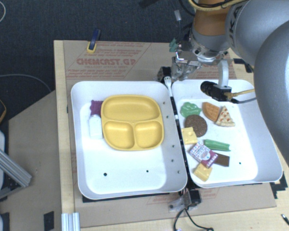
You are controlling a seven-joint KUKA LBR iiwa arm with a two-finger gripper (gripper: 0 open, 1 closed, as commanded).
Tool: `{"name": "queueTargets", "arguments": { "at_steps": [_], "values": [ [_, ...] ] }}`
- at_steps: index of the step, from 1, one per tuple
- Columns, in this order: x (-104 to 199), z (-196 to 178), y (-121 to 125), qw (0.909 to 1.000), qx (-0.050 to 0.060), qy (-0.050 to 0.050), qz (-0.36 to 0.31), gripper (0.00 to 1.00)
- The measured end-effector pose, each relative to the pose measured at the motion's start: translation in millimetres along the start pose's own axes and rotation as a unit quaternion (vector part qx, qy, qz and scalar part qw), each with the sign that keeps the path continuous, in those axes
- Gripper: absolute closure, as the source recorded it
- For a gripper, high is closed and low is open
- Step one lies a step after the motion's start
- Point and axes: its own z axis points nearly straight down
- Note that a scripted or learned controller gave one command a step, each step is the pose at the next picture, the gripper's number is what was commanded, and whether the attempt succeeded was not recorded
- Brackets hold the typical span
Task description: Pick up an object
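The hand (183,67) hovered at twelve o'clock over the seam between the two bins; whether it was wide or narrow I cannot tell. The toy food, a pizza slice (226,117) among it, lay in the right bin (260,143), toward four o'clock of the hand.

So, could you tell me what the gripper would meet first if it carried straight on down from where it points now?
Probably the back rim of the right bin, near the divide between bins; the gripper hangs over that edge, though depth is unclear.
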Motion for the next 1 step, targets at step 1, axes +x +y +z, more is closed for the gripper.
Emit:
{"name": "queueTargets", "arguments": {
  "at_steps": [1],
  "values": [
    [-6.7,-5.5,-0.7,1.0,0.0,0.0,0.001,1.0]
  ]
}}
